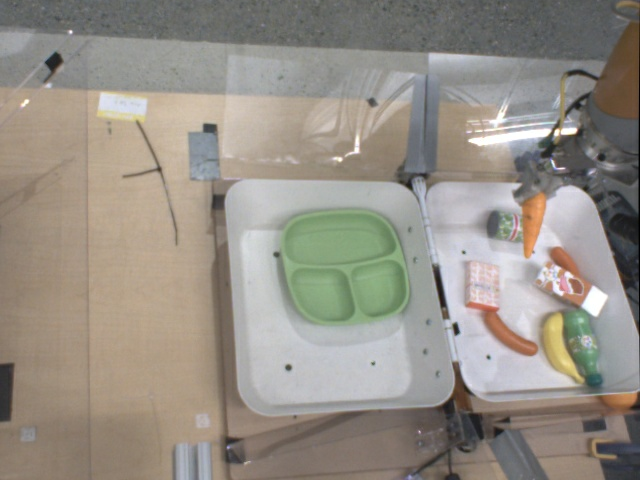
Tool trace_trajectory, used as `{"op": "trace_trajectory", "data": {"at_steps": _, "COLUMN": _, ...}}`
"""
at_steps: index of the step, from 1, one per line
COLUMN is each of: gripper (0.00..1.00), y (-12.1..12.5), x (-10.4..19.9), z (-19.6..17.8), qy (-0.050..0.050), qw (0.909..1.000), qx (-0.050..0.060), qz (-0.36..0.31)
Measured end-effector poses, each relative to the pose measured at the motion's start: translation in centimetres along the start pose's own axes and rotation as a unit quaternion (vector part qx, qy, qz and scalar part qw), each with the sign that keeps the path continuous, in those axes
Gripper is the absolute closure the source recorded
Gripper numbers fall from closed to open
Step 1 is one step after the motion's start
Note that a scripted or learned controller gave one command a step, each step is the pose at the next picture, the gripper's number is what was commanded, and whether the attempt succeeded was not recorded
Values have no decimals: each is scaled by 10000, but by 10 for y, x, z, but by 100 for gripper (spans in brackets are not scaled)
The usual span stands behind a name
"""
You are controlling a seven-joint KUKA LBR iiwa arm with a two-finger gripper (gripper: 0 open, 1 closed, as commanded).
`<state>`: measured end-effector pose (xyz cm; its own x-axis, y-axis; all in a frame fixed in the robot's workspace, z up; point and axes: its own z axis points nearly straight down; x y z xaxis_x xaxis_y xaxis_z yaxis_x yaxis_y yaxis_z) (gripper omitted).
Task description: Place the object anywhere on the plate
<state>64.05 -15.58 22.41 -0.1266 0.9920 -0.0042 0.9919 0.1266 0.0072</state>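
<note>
A green plate (345, 230) with three compartments lies in the left bin (260, 368), a little toward its far side. My gripper (533, 186) hovers over the far part of the right bin (450, 203). It is shut on the thick end of an orange carrot (533, 224), which hangs tip down from the fingers. The carrot is over the right bin, well to the right of the plate.
In the right bin lie a green can (505, 226), a pink box (483, 285), a red sausage (511, 333), a second sausage (565, 260), a small carton (565, 284), a banana (558, 346) and a green bottle (583, 343). A raised divider (432, 258) separates the bins.
</note>
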Motion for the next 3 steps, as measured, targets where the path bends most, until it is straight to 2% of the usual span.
{"op": "trace_trajectory", "data": {"at_steps": 1, "gripper": 100, "y": 21, "x": 73, "z": -2, "qy": 13, "qw": 9963, "qx": 1, "qz": -859}}
{"op": "trace_trajectory", "data": {"at_steps": 2, "gripper": 100, "y": 49, "x": 192, "z": -6, "qy": 22, "qw": 9982, "qx": -6, "qz": -595}}
{"op": "trace_trajectory", "data": {"at_steps": 3, "gripper": 0, "y": 49, "x": 191, "z": -7, "qy": 19, "qw": 9983, "qx": -6, "qz": -590}}
